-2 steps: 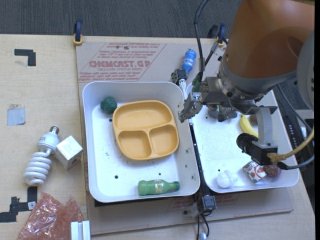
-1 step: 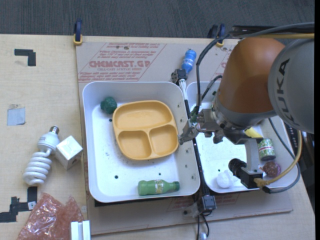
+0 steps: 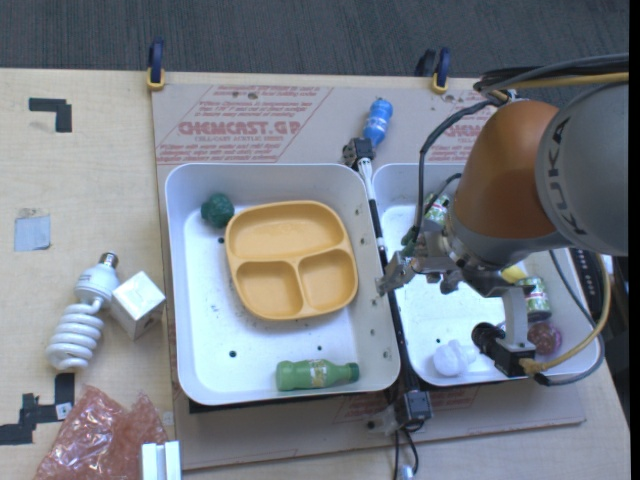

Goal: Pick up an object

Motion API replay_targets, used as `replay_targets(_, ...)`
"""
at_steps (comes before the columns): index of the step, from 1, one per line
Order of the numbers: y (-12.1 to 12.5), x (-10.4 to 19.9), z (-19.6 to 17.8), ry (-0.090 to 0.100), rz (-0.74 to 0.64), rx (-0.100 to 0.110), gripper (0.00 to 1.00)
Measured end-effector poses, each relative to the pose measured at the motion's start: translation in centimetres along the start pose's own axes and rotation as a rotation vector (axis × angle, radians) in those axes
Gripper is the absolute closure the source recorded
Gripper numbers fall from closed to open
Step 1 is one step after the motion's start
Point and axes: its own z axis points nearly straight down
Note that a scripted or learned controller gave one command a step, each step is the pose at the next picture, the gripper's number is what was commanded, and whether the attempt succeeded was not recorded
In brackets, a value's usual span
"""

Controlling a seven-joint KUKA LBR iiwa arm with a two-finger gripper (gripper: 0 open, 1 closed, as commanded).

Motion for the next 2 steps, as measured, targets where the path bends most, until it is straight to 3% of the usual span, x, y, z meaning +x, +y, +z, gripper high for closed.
replay_targets(1,6.1,-3.2,0.2,-0.001,0.000,-0.002,0.00)
replay_targets(2,4.4,-0.8,0.3,0.000,-0.002,0.000,0.00)
